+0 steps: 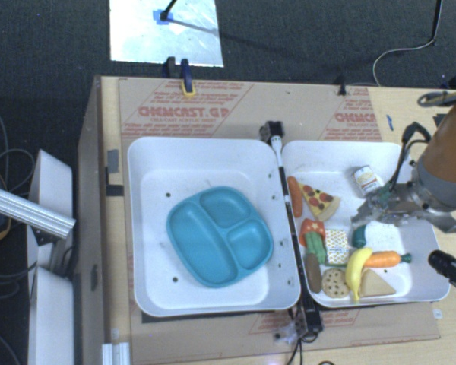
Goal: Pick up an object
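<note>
The right bin [342, 162] holds several toy foods. Among them are a white can [366, 179], a pizza slice [320, 200], a sausage [295, 194], a banana [356, 269], a carrot [381, 260] and a small teal piece [359, 236]. My gripper [369, 211] reaches in from the right and hangs low over the middle of this bin. It is just above the teal piece and below the can. I see nothing held in it.
The left bin [156, 166] carries a blue divided plate [219, 236]. A red pepper [311, 227], a green piece [316, 246], a cracker [336, 243], a cookie [334, 281] and a bread slice [377, 284] crowd the right bin's front. The arm's body [448, 162] covers that bin's right side.
</note>
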Action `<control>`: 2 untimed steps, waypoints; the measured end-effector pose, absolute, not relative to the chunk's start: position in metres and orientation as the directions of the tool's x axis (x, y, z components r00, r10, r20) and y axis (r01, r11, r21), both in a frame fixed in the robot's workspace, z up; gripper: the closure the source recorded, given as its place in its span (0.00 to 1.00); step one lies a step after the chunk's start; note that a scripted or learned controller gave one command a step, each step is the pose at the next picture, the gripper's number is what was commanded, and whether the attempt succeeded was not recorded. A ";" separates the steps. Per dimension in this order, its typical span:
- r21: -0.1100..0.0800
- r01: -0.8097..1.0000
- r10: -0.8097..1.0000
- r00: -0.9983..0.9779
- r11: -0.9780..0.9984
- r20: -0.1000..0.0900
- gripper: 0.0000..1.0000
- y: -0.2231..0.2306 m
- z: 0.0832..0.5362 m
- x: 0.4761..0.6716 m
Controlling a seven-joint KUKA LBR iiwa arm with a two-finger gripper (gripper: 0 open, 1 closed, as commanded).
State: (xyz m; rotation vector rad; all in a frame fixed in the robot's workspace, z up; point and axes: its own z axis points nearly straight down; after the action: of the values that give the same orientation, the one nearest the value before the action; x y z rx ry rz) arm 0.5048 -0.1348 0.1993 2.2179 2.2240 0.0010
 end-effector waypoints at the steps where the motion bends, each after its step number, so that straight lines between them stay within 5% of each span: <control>1: 0.003 1.000 1.000 -0.001 0.001 -0.001 0.00 -0.157 0.102 0.519; 2: 0.006 1.000 1.000 -0.002 0.002 -0.001 1.00 -0.157 0.113 0.521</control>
State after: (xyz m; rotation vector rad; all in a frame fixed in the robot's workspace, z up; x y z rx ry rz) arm 0.5205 -0.1573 0.1125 2.2161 2.2198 0.0053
